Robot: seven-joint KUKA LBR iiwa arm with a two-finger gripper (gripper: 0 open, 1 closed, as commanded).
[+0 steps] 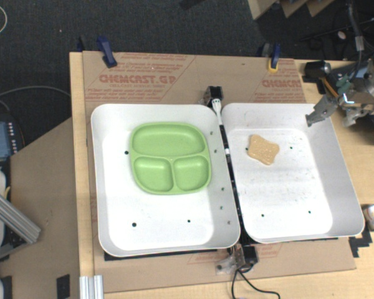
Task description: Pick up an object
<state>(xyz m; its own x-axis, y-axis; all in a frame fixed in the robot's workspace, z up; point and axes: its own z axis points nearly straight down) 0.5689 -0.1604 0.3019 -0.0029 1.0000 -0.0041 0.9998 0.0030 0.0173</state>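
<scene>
Camera view shows a tan, flat, cookie-like piece (262, 149) lying in the upper left part of the right bin (336, 198), alone on the white floor, near the divider between the bins. The left bin (112, 217) holds a green divided tray (170, 157). A good approach would bring the gripper (318, 112) down squarely over the piece, straddling its narrower width. The gripper sits at the right bin's far right rim, well apart from the piece; I cannot tell how its fingers stand.
</scene>
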